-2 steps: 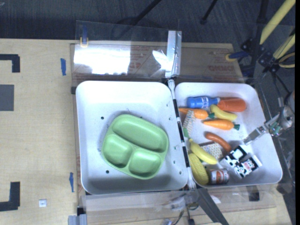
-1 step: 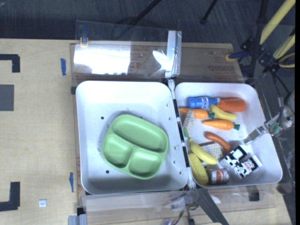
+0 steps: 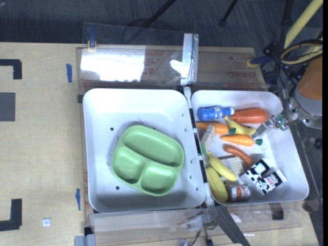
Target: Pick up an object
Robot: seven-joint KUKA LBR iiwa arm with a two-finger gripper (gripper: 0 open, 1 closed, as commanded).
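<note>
Camera view: the hand (image 3: 264,127) is in the right bin (image 3: 294,158), near its far right side. I cannot tell if it is wide or narrow. The carrot (image 3: 239,140) lies just to its left, pointing sideways (toward the hand). It is orange, long and thin, with a green tip.

Wooden bench (image 3: 36,152) – two white bins (image 3: 97,137) side by side, perhaps touching.

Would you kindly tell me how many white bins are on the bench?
2. The left bin holds a green divided tray; the right bin holds the pile of toy food and bottles, with the pincer over it.
</note>
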